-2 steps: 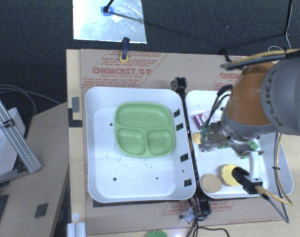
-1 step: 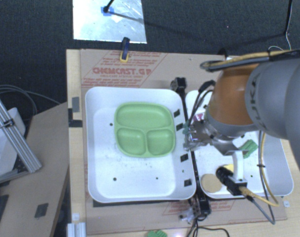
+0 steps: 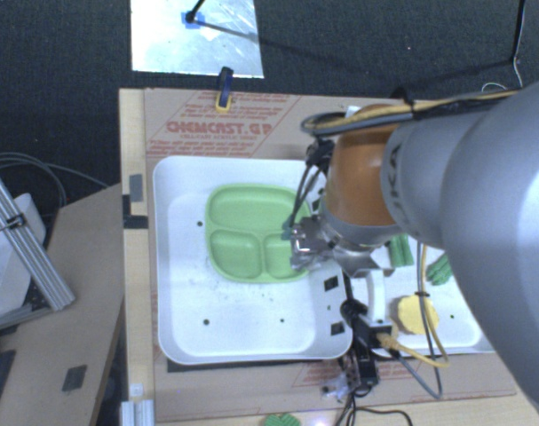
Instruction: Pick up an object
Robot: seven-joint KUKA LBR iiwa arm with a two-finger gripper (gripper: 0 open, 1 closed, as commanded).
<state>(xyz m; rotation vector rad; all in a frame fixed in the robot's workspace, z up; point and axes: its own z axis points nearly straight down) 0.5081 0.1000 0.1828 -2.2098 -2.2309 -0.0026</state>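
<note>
A light green divided plate (image 3: 247, 229) lies flat in the left white bin (image 3: 176, 327), toward its back right. My gripper (image 3: 303, 245) is low over the plate's right edge, at the wall between the two bins. The arm's orange band (image 3: 358, 180) and grey body cover much of the right bin (image 3: 464, 331). In that bin, a yellow object (image 3: 411, 313) lies near the front, and two green objects (image 3: 400, 252) (image 3: 438, 269) lie behind it, partly hidden by the arm.
Both bins rest on a cardboard sheet with red lettering (image 3: 216, 127), held by a yellow and blue clamp (image 3: 224, 91) at the back. Cables and a black fitting (image 3: 362, 353) hang by the front rim. An aluminium frame (image 3: 20, 247) stands at the left.
</note>
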